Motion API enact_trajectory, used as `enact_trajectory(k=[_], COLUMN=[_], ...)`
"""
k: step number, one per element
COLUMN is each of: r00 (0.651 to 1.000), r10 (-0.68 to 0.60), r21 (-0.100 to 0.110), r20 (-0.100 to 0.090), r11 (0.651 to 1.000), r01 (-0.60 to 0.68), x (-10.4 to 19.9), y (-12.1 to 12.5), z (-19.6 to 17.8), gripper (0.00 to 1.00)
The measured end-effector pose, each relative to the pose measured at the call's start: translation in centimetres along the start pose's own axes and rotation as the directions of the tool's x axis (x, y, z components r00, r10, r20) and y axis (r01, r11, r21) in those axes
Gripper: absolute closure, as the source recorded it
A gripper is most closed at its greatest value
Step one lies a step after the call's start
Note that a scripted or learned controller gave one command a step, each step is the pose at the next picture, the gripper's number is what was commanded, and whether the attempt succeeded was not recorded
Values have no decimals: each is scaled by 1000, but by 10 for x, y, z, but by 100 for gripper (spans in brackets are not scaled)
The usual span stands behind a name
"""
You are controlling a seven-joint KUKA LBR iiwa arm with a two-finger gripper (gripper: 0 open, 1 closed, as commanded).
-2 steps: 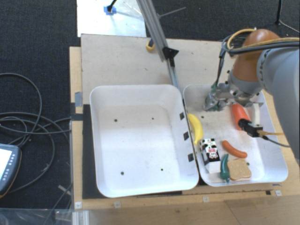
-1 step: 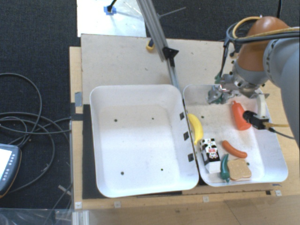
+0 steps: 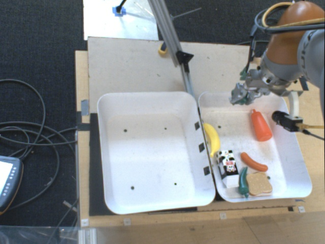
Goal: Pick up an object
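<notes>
Your grey two-finger gripper (image 3: pixel 242 96), grip state impossible to tell, hovers beside the orange plastic bottle (image 3: pixel 261 126), probably light, stiff and slippery; grasp its middle.

The arm (image 3: pixel 297 39) is cut off by the right edge.

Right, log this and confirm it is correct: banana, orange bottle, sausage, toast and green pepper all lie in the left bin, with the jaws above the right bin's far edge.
One thing is wrong: the banana, orange bottle, sausage, toast and green pepper lie in the right bin, not the left bin. The camera view shows it. The gripper is above the right bin's far edge, as stated.
</notes>
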State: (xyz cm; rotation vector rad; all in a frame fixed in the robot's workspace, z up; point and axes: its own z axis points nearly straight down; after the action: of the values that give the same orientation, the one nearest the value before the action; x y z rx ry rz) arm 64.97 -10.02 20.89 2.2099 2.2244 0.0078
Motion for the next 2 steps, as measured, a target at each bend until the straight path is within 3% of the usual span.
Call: enact_trajectory(k=[1, 2], r00=[1000, 1000], r10=[3, -3], r21=[0, 3], r20=[1, -2], r11=[1000, 1000], r01=[-3, 3], x=[-7, 38], y=[-4, 11], z=[-50, -47], gripper=[100, 100])
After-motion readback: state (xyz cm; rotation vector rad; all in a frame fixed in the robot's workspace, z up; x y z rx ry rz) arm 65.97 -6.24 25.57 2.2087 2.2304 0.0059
